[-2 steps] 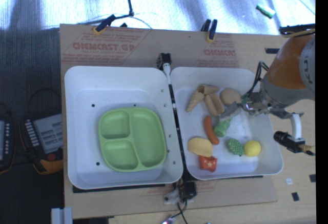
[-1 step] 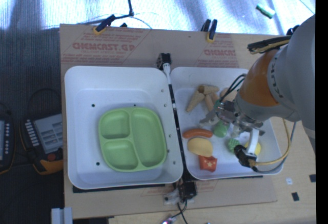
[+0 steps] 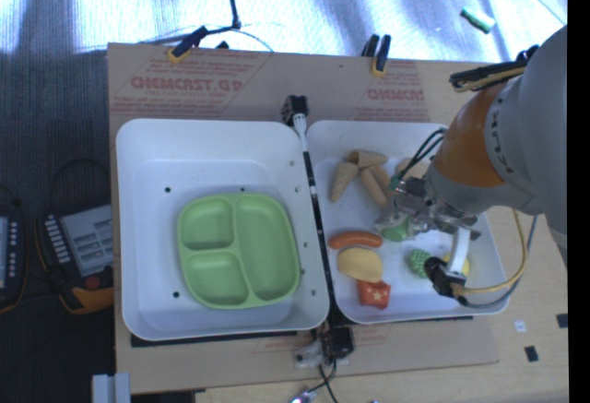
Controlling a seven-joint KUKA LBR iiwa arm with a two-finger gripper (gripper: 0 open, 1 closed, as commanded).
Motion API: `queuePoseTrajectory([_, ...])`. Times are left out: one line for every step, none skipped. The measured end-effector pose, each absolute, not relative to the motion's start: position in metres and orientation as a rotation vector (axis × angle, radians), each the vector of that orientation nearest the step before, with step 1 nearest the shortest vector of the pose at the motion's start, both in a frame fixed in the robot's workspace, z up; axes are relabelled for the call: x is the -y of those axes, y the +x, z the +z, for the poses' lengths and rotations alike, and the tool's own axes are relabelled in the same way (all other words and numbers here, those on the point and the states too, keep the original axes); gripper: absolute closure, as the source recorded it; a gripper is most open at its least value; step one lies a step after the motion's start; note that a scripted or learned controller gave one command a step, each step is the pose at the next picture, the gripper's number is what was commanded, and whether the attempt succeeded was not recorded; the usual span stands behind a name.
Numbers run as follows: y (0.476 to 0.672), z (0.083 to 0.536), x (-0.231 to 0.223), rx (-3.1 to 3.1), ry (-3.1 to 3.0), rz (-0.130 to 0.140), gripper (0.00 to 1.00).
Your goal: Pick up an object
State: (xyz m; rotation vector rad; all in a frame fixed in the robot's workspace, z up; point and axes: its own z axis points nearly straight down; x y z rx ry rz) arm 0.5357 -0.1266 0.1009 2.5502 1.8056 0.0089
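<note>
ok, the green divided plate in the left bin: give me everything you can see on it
The green divided plate is pale green, looks like matte plastic, a rounded square with three compartments: two smaller ones on the view's left, one long one on the right. All three hold nothing. It lies flat and right side up on the floor of the left bin, toward the near right corner, slightly rotated. Only the bin touches it.

On the cardboard sheet (image 3: 184, 83) under the bins sit a yellow and black clamp (image 3: 187, 43) at the far left edge and another clamp (image 3: 377, 53) further right, while a small green item (image 3: 477, 19) lies on the grey floor beyond.
</note>
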Motion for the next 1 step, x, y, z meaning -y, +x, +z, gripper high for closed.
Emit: queuePoseTrajectory([0.5215, 0.2202, 0.1128, -1.714, 2.632, -0.002, 1.00])
